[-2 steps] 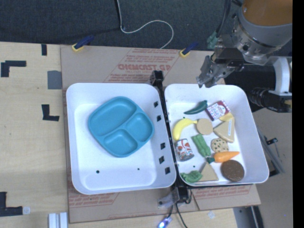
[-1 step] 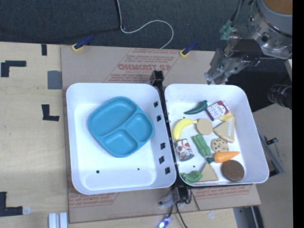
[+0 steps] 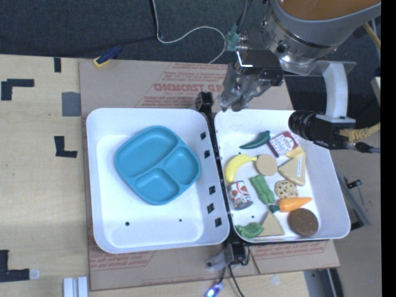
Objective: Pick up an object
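**Pick Task Status: Gripper Above Far Rim, No Object Held**

1. Near zone, right bin (image 3: pixel 334 224). The toy food items lie together on the bin floor. Nearest the camera are a brown round piece (image 3: pixel 304 222), a tan wedge (image 3: pixel 273 225) and a green leafy piece (image 3: pixel 250 230). Just beyond them lie a carrot (image 3: pixel 292 204), a small can (image 3: pixel 240 194) and a cracker (image 3: pixel 285 188).

2. Middle zone, right bin. A banana (image 3: pixel 236 164) lies at the left of the group, just beside a tan round piece (image 3: pixel 266 164). A cheese wedge (image 3: pixel 295 169) and a purple packet (image 3: pixel 283 143) lie to the right. A green pepper (image 3: pixel 255 140) lies farthest from the camera. Any of these items can serve as the pick target; all rest in the bin.

3. Left bin (image 3: pixel 102 228). It holds a blue divided tray (image 3: pixel 156 164).

4. Far zone. The gripper (image 3: pixel 234 101) hangs over the far rim between the two bins, above the cardboard-covered surface (image 3: pixel 142 85). Nothing is visible between its fingers. Whether the fingers are spread or pressed together cannot be told at this angle.

5. Progress. By judgement, the task is at an early stage: no object is lifted. Remaining steps: travel over a target, descend, close and raise.
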`<state>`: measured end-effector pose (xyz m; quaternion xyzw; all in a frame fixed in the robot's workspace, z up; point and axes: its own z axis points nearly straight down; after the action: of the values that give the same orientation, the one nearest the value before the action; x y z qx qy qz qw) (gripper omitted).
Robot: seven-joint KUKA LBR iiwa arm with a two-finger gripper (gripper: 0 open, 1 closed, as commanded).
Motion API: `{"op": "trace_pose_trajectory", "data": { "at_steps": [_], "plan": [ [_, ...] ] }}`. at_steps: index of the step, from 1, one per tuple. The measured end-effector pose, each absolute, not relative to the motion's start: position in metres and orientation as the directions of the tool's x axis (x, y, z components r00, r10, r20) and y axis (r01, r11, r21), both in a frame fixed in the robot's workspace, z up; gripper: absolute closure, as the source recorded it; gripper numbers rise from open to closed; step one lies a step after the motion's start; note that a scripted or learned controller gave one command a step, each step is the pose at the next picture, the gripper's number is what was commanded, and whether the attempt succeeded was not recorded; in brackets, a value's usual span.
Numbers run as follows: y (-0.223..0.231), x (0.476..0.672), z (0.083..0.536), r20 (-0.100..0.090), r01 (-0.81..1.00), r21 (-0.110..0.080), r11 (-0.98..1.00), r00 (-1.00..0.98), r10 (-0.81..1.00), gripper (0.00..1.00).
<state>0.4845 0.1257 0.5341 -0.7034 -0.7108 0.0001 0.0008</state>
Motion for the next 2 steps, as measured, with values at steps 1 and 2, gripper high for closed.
{"op": "trace_pose_trajectory", "data": {
  "at_steps": [1,2],
  "plan": [
    [0.154,0.483,0.534,0.0,1.0,-0.001,0.004,-0.004,1.0,1.0],
    [0.093,0.481,0.304,-0.006,1.0,-0.02,-0.005,0.004,1.0,1.0]
  ]
}}
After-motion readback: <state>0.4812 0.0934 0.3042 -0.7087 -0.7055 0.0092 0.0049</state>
